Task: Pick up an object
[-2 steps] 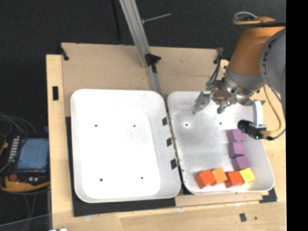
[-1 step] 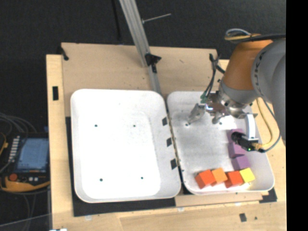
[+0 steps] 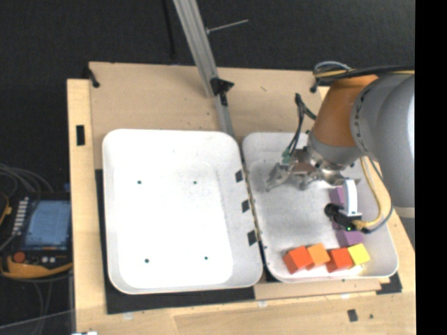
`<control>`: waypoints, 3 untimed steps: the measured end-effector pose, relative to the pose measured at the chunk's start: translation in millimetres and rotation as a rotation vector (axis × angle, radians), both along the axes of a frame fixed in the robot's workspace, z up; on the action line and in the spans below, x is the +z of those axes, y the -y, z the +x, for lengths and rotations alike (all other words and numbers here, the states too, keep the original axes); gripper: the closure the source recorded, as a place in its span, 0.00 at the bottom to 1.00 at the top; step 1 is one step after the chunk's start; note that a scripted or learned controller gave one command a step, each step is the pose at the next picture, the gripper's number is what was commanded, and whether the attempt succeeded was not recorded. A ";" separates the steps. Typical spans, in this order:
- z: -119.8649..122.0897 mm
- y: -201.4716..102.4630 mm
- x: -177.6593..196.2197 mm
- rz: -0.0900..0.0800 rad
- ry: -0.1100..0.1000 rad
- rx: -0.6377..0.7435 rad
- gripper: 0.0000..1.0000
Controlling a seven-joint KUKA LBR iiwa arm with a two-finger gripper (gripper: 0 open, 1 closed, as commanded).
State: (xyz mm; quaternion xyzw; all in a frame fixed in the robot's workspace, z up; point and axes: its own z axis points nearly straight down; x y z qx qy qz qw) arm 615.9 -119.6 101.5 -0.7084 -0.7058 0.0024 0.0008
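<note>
A pale wooden desk [image 3: 160,96] carries two white bins. The left bin [image 3: 174,208] sits beside the right bin [image 3: 279,152], where the grey arm's jaws [image 3: 292,173] hang over the far part; whether they are open, I cannot tell. Orange and red blocks [image 3: 307,257] and a yellow block [image 3: 359,254] line the near edge, a purple block [image 3: 338,195] further right.

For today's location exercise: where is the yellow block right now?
The yellow block lies in the right bin, near its front right corner, at the right end of a row of orange blocks.
</note>
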 end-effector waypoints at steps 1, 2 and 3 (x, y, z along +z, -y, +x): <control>2.5 -0.3 14.6 0.003 0.009 -0.006 1.00; 10.0 -7.9 71.8 0.002 0.012 0.007 1.00; 3.8 -6.1 133.0 0.001 0.013 0.008 1.00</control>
